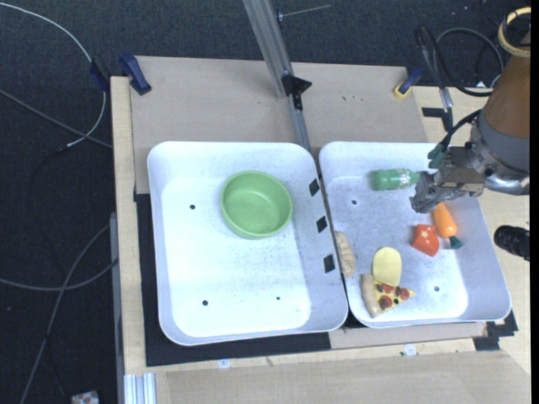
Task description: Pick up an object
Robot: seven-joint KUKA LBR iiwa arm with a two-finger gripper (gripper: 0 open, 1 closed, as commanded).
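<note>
The right bin point(472, 305) holds a green bottle point(389, 178) lying at its back, an orange carrot point(445, 221), a red pepper point(425, 240), a yellow piece point(386, 265), a pizza slice point(383, 296) and a tan bread piece point(344, 253) on the left rim. My gripper point(427, 195) hangs over the back right of this bin, just right of the green bottle and just above the carrot. Nothing shows between its fingers.
The left bin point(181, 310) holds a green bowl point(257, 204) toward its back. A metal pole point(269, 36) slants down to the gap between the bins. Blue and yellow clamps sit at the bench's back corners. Cables lie on the dark floor.
</note>
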